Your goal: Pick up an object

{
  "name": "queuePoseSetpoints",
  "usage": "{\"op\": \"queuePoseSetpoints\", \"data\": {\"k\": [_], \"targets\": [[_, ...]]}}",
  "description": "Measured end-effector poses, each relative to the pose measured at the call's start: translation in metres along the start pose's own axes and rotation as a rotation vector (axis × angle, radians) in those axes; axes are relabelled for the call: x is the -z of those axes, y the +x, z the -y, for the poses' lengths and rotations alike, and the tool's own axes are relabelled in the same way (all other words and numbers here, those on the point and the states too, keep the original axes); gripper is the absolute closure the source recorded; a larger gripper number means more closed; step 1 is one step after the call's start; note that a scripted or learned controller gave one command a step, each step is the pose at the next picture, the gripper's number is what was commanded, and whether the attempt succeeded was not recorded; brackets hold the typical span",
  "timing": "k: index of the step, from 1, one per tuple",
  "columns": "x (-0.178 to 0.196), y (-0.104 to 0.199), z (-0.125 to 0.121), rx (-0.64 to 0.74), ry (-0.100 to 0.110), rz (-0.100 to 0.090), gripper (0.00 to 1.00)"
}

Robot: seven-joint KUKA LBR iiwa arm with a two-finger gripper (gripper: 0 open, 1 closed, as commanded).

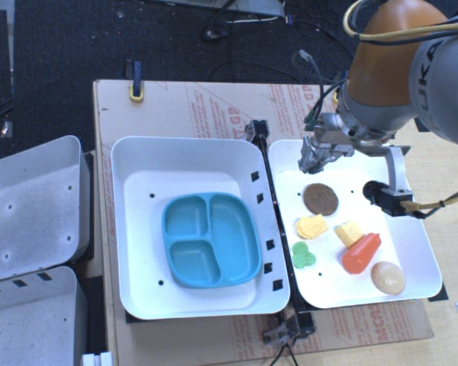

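A grey robot arm with an orange band reaches in from the right over two shallow white bins on a tabletop (183,101). Its jaws (314,158) hang over the back part of the right bin (420,258); whether they are open or closed cannot be told, and nothing is seen between them.

Just in front of the jaws, slightly to their right, lies a round brown disc (320,199), the nearest thing to pick. Farther in front lie a yellow piece (312,226), a yellow block (348,232), a red bottle-shaped toy (361,253), a green piece (303,255) and a tan egg (388,277). Well to the jaws' left, in the left bin (137,158), sits a blue divided plate (211,239).

The step looks like the approach, with no grasp made yet. The next move would likely call for lining up over the disc and lowering.

The bin's back wall and the divider between the bins lie close to the jaws. The disc lies flat, with bare white floor around it, so there is room to descend.
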State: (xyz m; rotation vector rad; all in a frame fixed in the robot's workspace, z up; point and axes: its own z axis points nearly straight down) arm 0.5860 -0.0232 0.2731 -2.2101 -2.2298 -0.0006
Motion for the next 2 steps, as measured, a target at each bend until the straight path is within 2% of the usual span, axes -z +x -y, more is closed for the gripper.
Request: {"op": "queuePoseSetpoints", "data": {"k": [1, 2], "targets": [[-0.022, 0.049, -0.008, -0.001, 0.001, 0.000, 1.00], [-0.024, 0.097, -0.002, -0.001, 0.000, 0.001, 1.00]]}}
